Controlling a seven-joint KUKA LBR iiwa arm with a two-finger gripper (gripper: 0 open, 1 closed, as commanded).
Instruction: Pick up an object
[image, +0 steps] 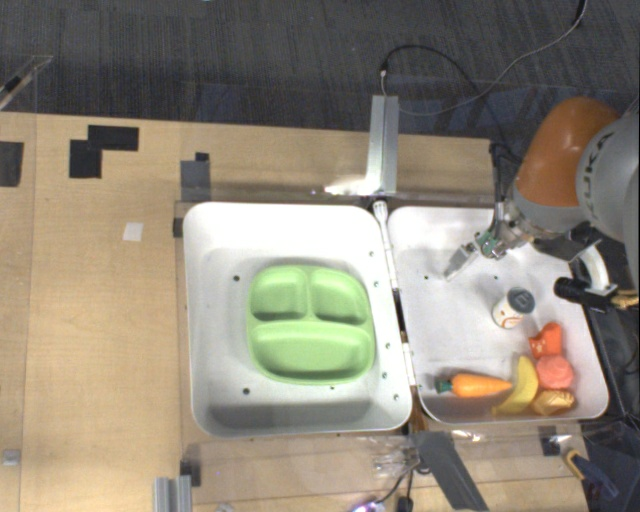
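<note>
Green tray (308, 325) fills left bin (205, 300); toys crowd right bin's (430, 300) corner.

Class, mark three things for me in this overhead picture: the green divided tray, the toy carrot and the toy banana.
green divided tray (309, 325): camera view, on the ridge where its three compartments meet.
toy carrot (480, 384): camera view, middle of its orange body.
toy banana (523, 383): camera view, on its yellow curve.

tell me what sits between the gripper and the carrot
In the camera view, a stretch of bare white bin floor separates the gripper from the carrot. The small round white toy lies off to the right of that line.
</note>
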